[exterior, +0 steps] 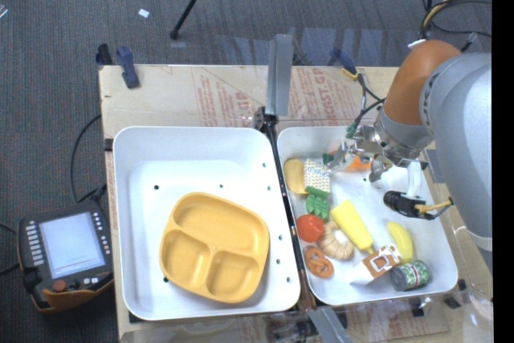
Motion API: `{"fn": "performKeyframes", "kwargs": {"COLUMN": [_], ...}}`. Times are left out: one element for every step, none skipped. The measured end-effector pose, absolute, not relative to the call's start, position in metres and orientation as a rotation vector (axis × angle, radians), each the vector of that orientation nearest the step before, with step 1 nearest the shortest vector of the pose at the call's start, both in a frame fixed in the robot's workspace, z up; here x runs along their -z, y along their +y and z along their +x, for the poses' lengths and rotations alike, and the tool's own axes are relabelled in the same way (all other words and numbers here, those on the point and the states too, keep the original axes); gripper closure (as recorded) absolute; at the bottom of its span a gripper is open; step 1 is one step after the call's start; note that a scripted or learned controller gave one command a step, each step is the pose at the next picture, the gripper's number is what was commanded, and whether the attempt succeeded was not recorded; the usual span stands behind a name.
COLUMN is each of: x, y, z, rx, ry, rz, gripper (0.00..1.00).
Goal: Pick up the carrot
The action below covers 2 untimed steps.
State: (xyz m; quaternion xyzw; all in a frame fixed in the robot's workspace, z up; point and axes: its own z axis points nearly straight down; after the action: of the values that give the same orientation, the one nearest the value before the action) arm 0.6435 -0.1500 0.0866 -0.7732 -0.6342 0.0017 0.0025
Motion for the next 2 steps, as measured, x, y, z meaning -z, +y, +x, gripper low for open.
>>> {"fn": "performKeyframes", "kwargs": {"x": [-0.088,-0.086], "y": [-0.198,-0.142], "z": [0.645,0.644], "rx": [0.001,-0.006], "ry": [-2.016,-1.689], "rz": [-2.409,-2.642], "gripper": [0.0,0.0]}}
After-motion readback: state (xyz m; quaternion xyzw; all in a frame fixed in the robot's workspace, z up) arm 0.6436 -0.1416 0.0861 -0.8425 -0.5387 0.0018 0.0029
